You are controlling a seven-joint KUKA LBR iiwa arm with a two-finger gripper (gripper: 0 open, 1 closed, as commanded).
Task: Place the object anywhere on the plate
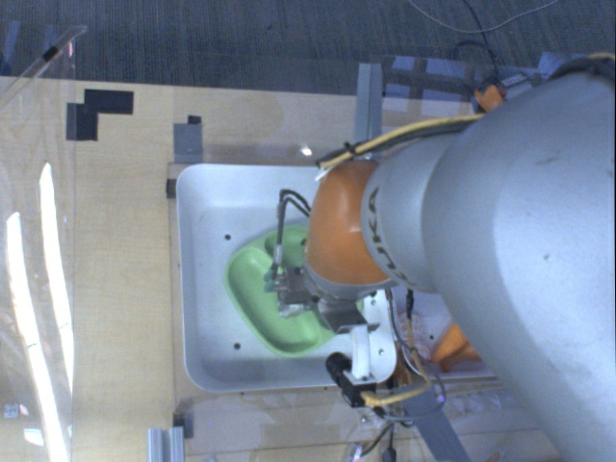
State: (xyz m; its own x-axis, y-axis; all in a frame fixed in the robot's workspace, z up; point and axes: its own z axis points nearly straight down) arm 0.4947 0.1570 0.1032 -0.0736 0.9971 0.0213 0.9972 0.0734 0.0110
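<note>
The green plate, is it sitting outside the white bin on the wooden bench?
No, the green plate lies inside the white bin, with the bin's floor showing around its left side.

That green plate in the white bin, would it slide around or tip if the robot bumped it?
The green plate looks like smooth, stiff plastic lying flat on the white bin, so a nudge would probably slide it rather than tip it. Its low, raised rim suggests it would not roll. It seems light for its size.
</note>
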